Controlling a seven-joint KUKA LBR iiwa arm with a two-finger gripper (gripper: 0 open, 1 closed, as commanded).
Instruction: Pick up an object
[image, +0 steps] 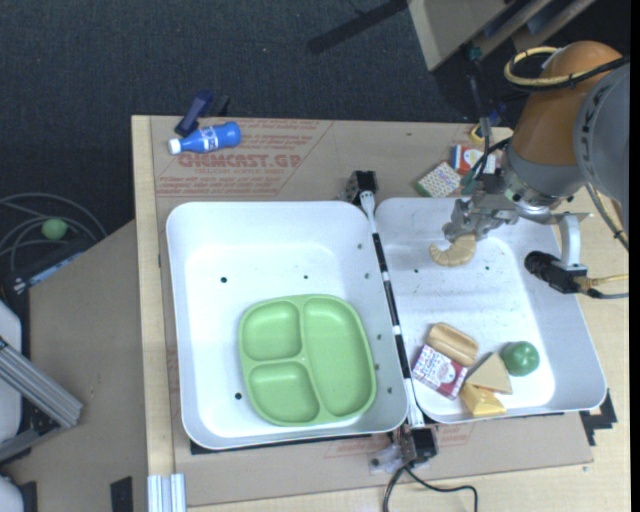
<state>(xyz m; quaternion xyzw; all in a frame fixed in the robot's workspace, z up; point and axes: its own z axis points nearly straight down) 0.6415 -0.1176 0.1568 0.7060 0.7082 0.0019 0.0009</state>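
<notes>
From the overhead camera view, the move turns on how the gripper (466, 228) stands to the small tan, crescent-shaped piece (453, 253), probably a toy pastry, in the far half of the right bin (560, 395). The piece lies just below the fingertips, toward about seven o'clock from them, so close that the two seem to touch or nearly so. Its long axis runs roughly from nine to three o'clock across the bin floor, with the curve bowed toward the near side. I judge that a short drop straight down would bring the fingers about it, though from this slant I cannot tell whether they straddle it or stand beside it.

Whether the pincer is spread or pressed together I cannot tell: the metal parts blur against the wrist. Nothing is plainly between them, so I would not call the piece held.

The other candidates sit well apart at the bin's near end, around five to six o'clock from the gripper: a hot-dog bun (451, 342), a red and white packet (436, 369), yellow cheese wedges (487, 384) and a green round fruit (519, 357). The left bin (200, 300) holds a green divided plate (304, 357).
</notes>
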